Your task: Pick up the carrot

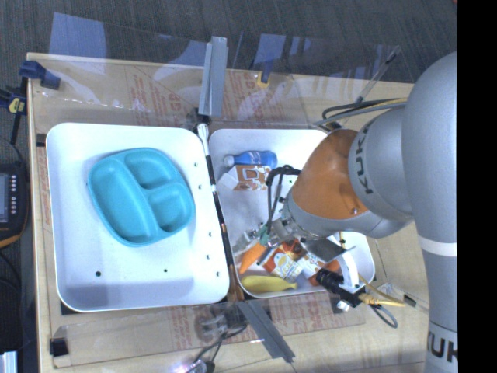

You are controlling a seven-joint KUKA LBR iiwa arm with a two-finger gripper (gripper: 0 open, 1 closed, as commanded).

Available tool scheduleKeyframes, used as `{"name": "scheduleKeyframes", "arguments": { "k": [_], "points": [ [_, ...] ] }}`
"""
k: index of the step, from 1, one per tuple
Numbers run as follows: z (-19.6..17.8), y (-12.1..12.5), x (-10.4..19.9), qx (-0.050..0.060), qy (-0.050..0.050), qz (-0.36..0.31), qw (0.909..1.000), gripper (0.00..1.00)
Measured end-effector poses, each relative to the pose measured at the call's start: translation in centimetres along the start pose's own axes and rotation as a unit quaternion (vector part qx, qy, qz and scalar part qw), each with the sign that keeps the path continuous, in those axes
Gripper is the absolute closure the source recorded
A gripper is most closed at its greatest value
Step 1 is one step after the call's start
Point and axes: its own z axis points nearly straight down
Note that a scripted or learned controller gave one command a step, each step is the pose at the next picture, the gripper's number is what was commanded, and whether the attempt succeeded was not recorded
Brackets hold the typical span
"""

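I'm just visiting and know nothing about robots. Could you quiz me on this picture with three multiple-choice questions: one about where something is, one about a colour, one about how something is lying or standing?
1. Where does the blue divided tray lie?
A. In the left bin
B. In the right bin
C. On the bench outside both bins

2. What colour is the band above the arm's wrist?
A. Green
B. Orange
C. Purple

3. How does the carrot rest?
A. Standing upright in the blue tray
B. Lifted high above the bench
C. Lying down among other items in the right bin

Answers:
1. A: the tray sits alone inside the left bin.
2. B: the band is plainly orange against the grey arm.
3. C: the carrot lies in the clutter near the yellow banana in the right bin.
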Motion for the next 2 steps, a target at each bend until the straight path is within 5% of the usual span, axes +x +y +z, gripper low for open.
{"name": "scheduleKeyframes", "arguments": {
  "k": [1,2],
  "points": [
    [-1.1,0.2,-0.2,-0.002,-0.002,-0.001,1.0,1.0],
    [-9.6,3.5,3.9,0.003,0.002,0.091,0.9959,1.0]
  ]
}}
